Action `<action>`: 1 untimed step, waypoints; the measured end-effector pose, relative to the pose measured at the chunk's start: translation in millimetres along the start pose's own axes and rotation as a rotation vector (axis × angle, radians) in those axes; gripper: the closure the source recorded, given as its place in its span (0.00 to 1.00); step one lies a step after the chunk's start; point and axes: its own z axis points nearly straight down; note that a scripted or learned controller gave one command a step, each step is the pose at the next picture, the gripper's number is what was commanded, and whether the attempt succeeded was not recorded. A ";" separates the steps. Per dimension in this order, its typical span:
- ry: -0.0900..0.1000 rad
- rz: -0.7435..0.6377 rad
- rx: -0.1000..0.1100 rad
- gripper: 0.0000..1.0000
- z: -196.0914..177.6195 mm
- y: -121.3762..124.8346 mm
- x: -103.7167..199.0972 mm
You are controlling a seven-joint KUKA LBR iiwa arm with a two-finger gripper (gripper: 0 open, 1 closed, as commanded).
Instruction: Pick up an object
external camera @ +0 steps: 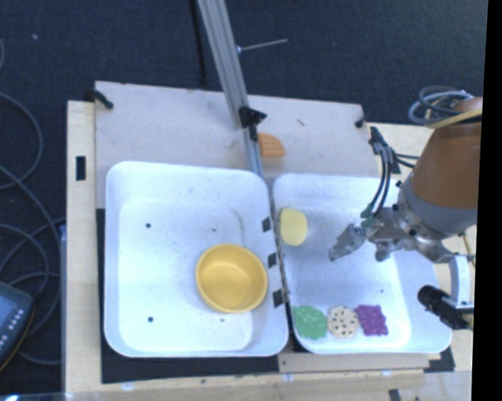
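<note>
We see four small objects in the right bin [400, 202], any of which could be picked. The pale yellow piece [293, 226] lies near the bin's left wall, its long axis running roughly up and down the view, apart from the rest. Three more sit in a row along the near edge: one green piece [310, 321], one round speckled cookie [342, 322] touching or just beside it, and one purple piece [371, 320] just beside the cookie. These three are too compact for us to name a pointing direction.

The gripper [361, 242] hangs over the middle of the right bin, between the yellow piece and the row, with nothing between its fingers; we cannot tell whether they are spread or pressed together.

The left bin [152, 191] holds one yellow bowl [231, 277], upright, near its right wall. One orange item [272, 146] lies on the board behind the bins.
</note>
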 end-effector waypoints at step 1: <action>0.000 0.002 -0.001 0.00 0.0 0.1 -0.1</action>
